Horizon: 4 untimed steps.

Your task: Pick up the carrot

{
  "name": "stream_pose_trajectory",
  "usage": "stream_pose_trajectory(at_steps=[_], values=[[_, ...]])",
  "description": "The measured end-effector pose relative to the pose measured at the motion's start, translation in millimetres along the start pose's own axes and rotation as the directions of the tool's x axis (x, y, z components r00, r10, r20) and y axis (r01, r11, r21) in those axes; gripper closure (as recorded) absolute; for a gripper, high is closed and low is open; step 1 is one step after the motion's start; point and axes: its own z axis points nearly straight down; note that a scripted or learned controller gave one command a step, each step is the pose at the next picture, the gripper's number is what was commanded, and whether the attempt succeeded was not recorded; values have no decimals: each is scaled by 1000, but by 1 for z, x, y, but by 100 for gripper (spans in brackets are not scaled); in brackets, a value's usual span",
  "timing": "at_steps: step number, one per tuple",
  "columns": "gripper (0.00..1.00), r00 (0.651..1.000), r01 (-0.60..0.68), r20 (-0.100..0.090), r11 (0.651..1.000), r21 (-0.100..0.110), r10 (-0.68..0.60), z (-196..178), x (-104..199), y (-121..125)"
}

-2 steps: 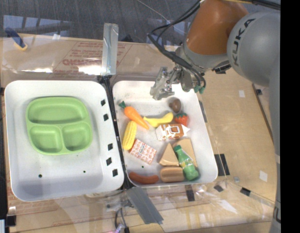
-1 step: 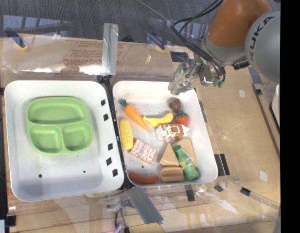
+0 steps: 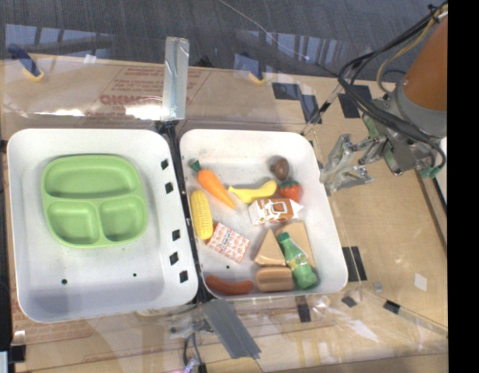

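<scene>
End effector point(image 3: 344, 169) sits outside the right bin point(image 3: 247, 142), just past its right wall, over the bare surface point(image 3: 394, 239). Metal, skeletal linkage look; fingers point toward the bin, spread apart, nothing between them.

Carrot point(image 3: 214, 186): well to the left of the end effector, inside the right bin near its upper left corner. Tapered orange plastic body, smooth, green stub at the end pointing away from the end effector, lying diagonally on the bin floor.

Both bins are shallow white trays with rounded corners, matte finish.

Other contents of the right bin, all toy food, glossy plastic:
- banana point(image 3: 253, 190), yellow, curved, just right of the carrot's tip, between the carrot and the end effector
- brown rounded piece point(image 3: 279, 166), closest item to the end effector; cannot tell what it is
- tomato point(image 3: 290, 190), red with green top, below that
- small printed carton point(image 3: 270, 210), white and orange
- corn cob point(image 3: 200, 214), yellow, ribbed, below the carrot
- flat patterned packet point(image 3: 228, 242), pinkish
- tan wedge point(image 3: 272, 249)
- green bottle point(image 3: 296, 261)
- sausage point(image 3: 228, 286), reddish brown, at the near wall
- bun-like piece point(image 3: 273, 279)

Left bin point(image 3: 37, 278), far side from the end effector: one light green divided plate point(image 3: 93, 200), three compartments, smooth moulded plastic.

Surface is brown board with clear film over it.
</scene>
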Motion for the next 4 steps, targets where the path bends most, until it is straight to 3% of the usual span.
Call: stream_pose_trajectory(at_steps=[1,2,3,4], values=[[100,985,-174,-12,985,-7,174,117,48,14],[100,980,-201,6,980,3,201,-51,23,6],[100,975,-220,-17,976,-9,219,112,43,14],[100,971,-241,7,971,3,241,-40,20,6]])
